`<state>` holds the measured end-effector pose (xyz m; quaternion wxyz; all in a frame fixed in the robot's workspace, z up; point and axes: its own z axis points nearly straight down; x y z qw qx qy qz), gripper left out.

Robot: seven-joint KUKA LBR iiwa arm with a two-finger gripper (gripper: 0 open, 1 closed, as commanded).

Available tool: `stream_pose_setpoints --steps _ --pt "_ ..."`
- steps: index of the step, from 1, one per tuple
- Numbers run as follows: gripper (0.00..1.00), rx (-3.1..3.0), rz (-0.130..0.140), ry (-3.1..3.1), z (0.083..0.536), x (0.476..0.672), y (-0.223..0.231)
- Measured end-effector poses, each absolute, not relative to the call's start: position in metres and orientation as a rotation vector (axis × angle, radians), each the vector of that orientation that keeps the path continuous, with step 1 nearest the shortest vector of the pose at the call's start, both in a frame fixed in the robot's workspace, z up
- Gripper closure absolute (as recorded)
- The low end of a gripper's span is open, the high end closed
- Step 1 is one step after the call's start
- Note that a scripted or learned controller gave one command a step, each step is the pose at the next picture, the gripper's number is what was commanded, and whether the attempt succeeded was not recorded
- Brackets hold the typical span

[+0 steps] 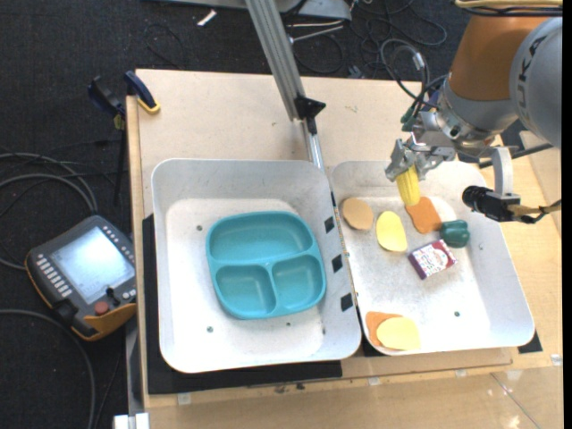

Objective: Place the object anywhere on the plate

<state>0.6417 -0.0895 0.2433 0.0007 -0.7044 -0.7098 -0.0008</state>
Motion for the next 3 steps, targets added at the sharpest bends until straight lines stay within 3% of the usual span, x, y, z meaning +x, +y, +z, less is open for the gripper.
stream_pose_setpoints --steps 3 --pt "1.0 -2.211 0.001 -2.227 0.224 0.615 0.051"
